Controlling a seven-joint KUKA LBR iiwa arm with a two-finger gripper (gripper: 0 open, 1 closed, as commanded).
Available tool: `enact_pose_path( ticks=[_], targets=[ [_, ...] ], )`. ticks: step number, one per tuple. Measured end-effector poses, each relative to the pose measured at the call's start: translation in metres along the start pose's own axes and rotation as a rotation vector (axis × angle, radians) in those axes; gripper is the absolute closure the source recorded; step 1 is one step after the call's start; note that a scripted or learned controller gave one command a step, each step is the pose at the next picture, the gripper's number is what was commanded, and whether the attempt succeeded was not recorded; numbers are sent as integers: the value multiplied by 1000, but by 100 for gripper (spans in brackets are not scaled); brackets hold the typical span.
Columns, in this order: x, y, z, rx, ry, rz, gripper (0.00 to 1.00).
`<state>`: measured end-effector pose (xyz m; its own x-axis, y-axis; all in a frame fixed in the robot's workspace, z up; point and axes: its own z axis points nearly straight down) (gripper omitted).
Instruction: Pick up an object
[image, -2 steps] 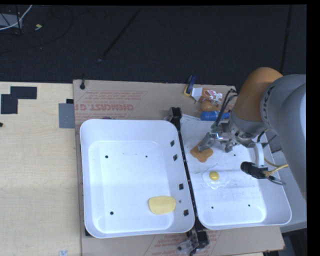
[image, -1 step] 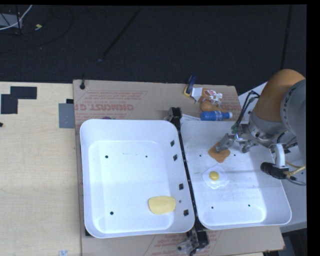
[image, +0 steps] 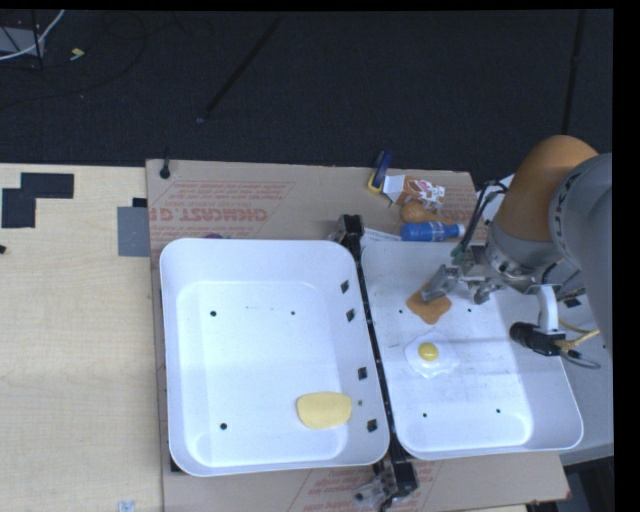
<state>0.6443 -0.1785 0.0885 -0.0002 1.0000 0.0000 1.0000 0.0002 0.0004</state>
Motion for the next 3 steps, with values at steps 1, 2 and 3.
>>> enact_pose_path(
  ticks=[1, 2, 3],
  targets=[
    [37, 0, 0, 0, 1, -2, 0],
    [35, -69, -1, 1, 1, 3, 0],
    [41, -28, 0, -2, 0, -1, 0]
  ],
)
